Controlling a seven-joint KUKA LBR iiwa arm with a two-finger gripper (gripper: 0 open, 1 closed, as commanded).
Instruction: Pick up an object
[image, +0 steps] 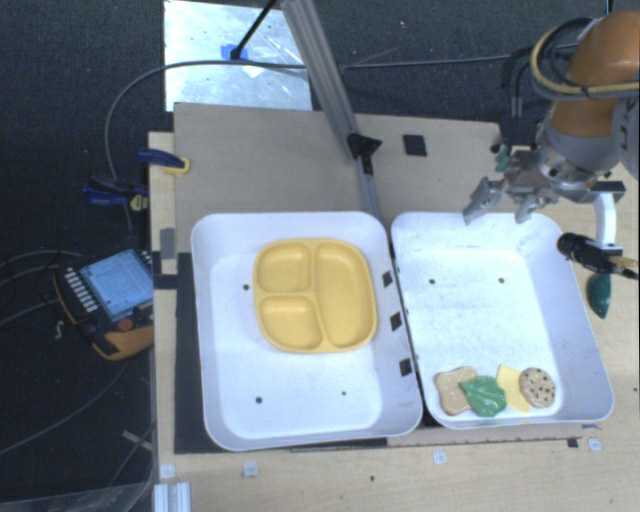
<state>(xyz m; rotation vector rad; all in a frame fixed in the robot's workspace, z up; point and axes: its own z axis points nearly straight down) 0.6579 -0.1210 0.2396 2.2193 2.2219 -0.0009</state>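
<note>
Several toy foods lie along the near edge of the right bin (500, 290): a tan toast piece (453, 389), a green leaf piece (486, 397), a yellow cheese wedge (513, 389) and a round chocolate-chip cookie (538, 386). A yellow divided plate (313, 295) sits in the left bin (225, 330). My gripper (501, 207) hangs over the far rim of the right bin, well away from the foods. It is open, its two fingers spread apart with nothing between them.
A slanted metal pole (330, 85) runs down to the gap between the bins at the back. Beyond the right bin's right rim lies a tool with a green handle (599, 292). Clamps (160, 160) and a blue-screened device (112, 288) lie left of the bench.
</note>
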